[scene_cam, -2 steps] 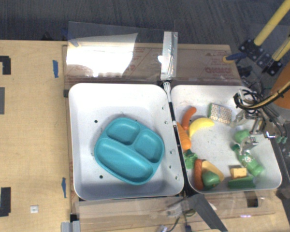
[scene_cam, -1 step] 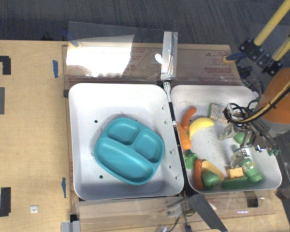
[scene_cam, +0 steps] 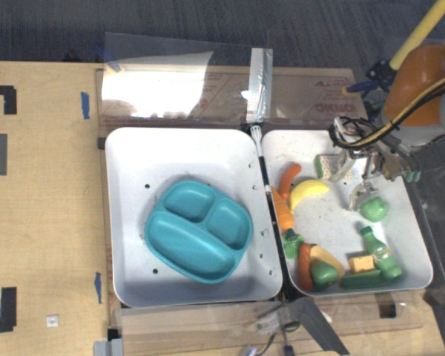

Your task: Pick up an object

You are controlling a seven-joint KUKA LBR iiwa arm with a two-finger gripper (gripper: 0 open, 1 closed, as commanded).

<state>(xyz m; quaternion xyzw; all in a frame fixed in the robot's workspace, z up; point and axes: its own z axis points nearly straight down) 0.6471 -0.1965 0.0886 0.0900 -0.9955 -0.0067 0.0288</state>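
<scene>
Just under the pincer (scene_cam: 363, 188) sits a green ball (scene_cam: 374, 210), the likeliest thing to pick; it lies in the right bin (scene_cam: 419, 232), near that bin's far right side. It looks like a small, light, hard plastic toy, smooth and round, so it may roll or squirt out of a pinch; a grip across its middle seems best. Whether the pincer is wide or narrow I cannot tell, since cables and wrist clutter hide it. Left of the ball lies a lemon (scene_cam: 309, 193), and beyond that a carrot (scene_cam: 283, 195) along the bin's left wall. Nearer the camera than the ball stands a green bottle (scene_cam: 377, 251). Further left of the ball, the left bin (scene_cam: 126, 162) carries a teal tray (scene_cam: 199, 230).
</scene>
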